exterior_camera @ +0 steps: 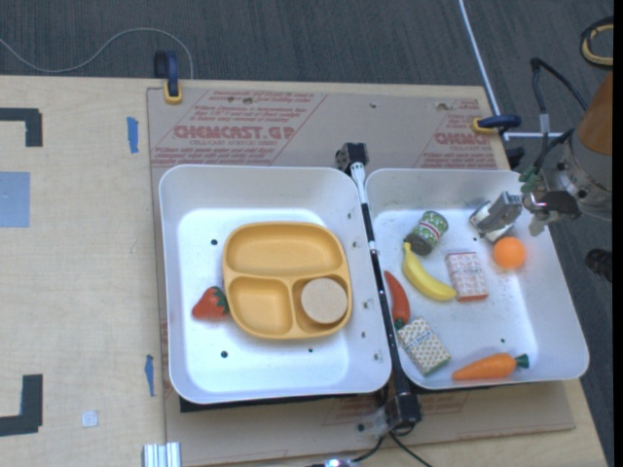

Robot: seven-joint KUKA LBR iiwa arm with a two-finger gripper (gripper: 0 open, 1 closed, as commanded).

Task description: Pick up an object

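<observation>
From above, the gripper [508,214] hangs over the upper right part of the right bin [565,343]; whether it is open or closed cannot be told, and nothing shows in its grasp. The orange ball [509,252] lies just below it. The small green can [428,231] sits to its left, with the banana [425,274] and the pink packet [467,275] lower left. The carrot [485,366] lies well below it. Far left, the left bin [185,261] holds a yellow tray [282,278] and a strawberry [209,305].
</observation>
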